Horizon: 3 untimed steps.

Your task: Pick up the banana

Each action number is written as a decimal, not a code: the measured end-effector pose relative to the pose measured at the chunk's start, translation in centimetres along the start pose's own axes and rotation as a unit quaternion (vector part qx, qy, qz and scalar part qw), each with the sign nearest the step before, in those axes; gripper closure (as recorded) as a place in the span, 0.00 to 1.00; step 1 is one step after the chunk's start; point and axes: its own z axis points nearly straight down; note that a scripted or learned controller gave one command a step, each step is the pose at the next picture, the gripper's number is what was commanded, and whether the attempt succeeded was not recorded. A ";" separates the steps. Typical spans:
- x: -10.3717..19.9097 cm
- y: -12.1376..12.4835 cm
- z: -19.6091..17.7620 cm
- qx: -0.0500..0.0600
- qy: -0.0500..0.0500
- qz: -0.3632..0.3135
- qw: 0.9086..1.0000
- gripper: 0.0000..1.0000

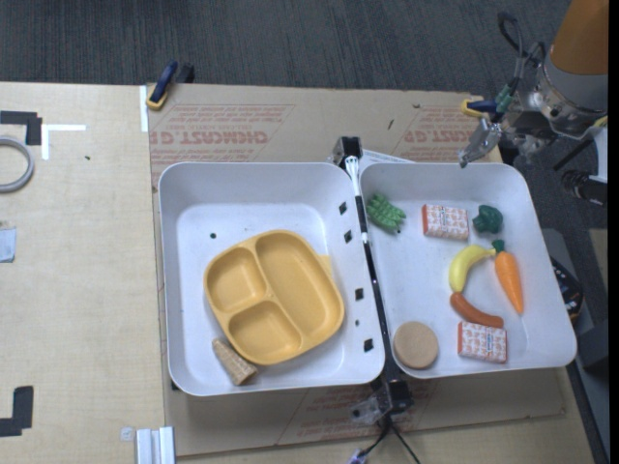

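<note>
Sitting in the right bin [542, 341], the banana [466, 266] lies just left of the carrot [509, 278] and above the sausage [476, 310]. The claw [481, 146] hangs over that bin's far edge, well apart from it; can't tell if it's wide or narrow, nothing visibly in it.

A single fixed camera looks down at a slant on my bench [77, 336], framing both white bins [184, 288] whole from moderate height; my arm [580, 27] enters from the right.
</note>
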 end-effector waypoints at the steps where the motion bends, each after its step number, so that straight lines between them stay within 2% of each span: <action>1: -1.0 -6.6 9.9 0.000 0.000 -0.142 0.990 0.00; 2: 4.8 -14.2 16.2 0.000 0.001 -0.117 0.993 0.00; 3: 2.2 -7.3 7.7 0.000 0.000 -0.001 1.000 0.00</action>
